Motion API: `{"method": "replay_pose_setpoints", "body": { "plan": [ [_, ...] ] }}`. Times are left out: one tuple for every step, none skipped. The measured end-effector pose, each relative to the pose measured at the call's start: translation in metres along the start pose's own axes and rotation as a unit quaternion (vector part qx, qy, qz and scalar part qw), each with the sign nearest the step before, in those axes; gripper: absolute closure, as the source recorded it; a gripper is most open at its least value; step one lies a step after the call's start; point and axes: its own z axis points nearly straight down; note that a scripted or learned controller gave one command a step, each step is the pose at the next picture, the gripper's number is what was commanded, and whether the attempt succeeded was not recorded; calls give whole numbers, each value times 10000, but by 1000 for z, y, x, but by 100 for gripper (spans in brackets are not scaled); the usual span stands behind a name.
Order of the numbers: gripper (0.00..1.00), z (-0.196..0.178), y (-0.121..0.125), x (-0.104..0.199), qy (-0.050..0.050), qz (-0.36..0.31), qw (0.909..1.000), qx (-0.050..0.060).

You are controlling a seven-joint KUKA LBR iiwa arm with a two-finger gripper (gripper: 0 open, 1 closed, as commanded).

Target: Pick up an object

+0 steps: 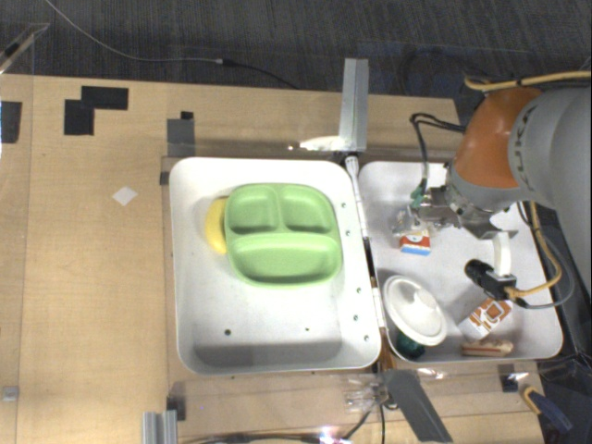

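Sitting in left bin (259, 326), green tray (282, 232)

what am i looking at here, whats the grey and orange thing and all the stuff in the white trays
This is one camera fixed above a workbench, looking down at a slant. The grey machine with an orange band, reaching in from the right, is a robot arm; its claw is the part that grabs. The left white bin holds a green divided plate with something yellow peeking out at its left edge. The right bin holds a small red and white item, a white bowl, an orange patterned packet and a brown stick. The claw is above the red and white item; I cannot tell whether it grips anything.
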Motion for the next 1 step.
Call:
{"method": "replay_pose_setpoints", "body": {
  "plan": [
    [100, -85, 21, 93, 20, 321, 9995, 60]
  ]
}}
